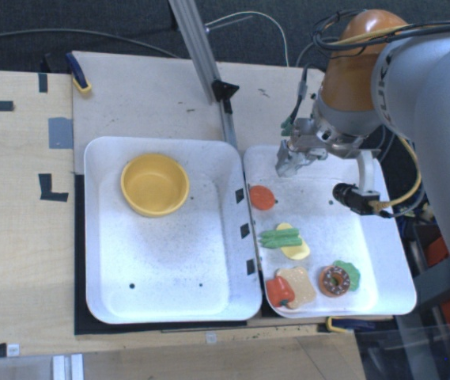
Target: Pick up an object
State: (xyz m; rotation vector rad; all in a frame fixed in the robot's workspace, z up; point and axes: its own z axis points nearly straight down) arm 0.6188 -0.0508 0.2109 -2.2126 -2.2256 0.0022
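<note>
My gripper [290, 163] hangs over the far left part of the right bin [383, 236], with nothing visibly between its fingers. An orange-red round piece [262, 198] lies just below and left of it. Nearer the front sit a green and yellow piece [284, 241], a toast-like piece with a red bit on it [289, 288], and a brown donut on a green leaf [338, 280].
A yellow bowl [155, 183] stands in the left bin [169, 291] at its far left. A grey pole [201, 46] slants across the bench behind the bins. A black part of the arm [355, 198] juts over the right bin.
</note>
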